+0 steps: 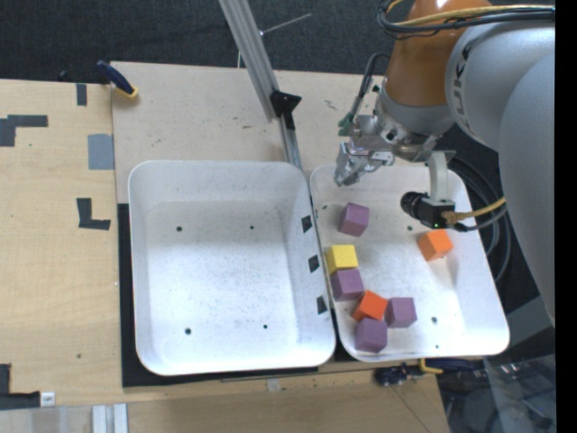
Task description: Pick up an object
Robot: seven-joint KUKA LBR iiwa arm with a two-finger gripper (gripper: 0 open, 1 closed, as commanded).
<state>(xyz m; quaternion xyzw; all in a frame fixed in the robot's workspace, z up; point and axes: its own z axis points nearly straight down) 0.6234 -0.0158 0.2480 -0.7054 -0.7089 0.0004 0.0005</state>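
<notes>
Two white bins (144,183), four purple blocks (354,218), two orange blocks (435,244), one yellow block (342,258).

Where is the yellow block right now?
The yellow block sits in the right bin, by its left wall, just above a purple block that it touches and below another purple block.

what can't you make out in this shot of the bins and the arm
- Pincer, camera view: small and blurred, so whether it is open or shut cannot be told.
- Right bin: its far right part is covered by the grey arm.
- Purple cube at the near rim: partly overlapped by the orange block, so whether they touch is unclear.
- Blue-and-yellow thing on the bench: too small to identify.
</notes>
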